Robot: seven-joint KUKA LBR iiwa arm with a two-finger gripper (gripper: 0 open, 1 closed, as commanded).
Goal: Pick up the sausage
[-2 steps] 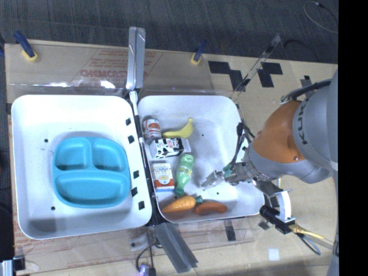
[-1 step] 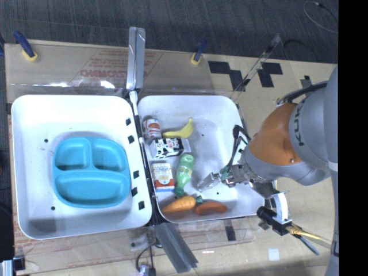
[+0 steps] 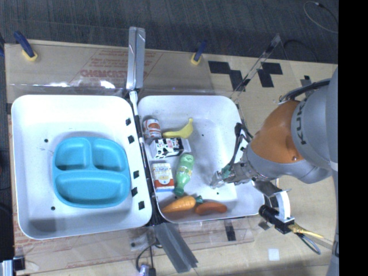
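The sausage (image 3: 210,208) lies flat in the right bin (image 3: 221,109), at about 6 o'clock of its floor, close along the near wall. Its left end touches the leafy end of the carrot (image 3: 179,204), which fills the bin's 7 o'clock corner. Just to the sausage's 11 o'clock stands the green bottle (image 3: 184,174), tilted, with a small carton (image 3: 163,175) at its left against the divider. Farther up, at 10 to 11 o'clock of the bin, sit a can (image 3: 152,127), a banana (image 3: 179,131) and a cow-print box (image 3: 166,147).

The gripper (image 3: 221,178) is low over the bin floor, at the sausage's 1 o'clock, near but not touching it; whether it is spread or closed cannot be told, and nothing shows in its grasp. The arm (image 3: 282,142) covers the bin's 3 to 4 o'clock rim.

Open floor runs from the bin's centre to its 12 and 2 o'clock sides. The sausage has free room above and to its right; wall below, carrot left.

The left bin (image 3: 34,114) holds a blue tray (image 3: 91,172) at centre, with bare floor all round.
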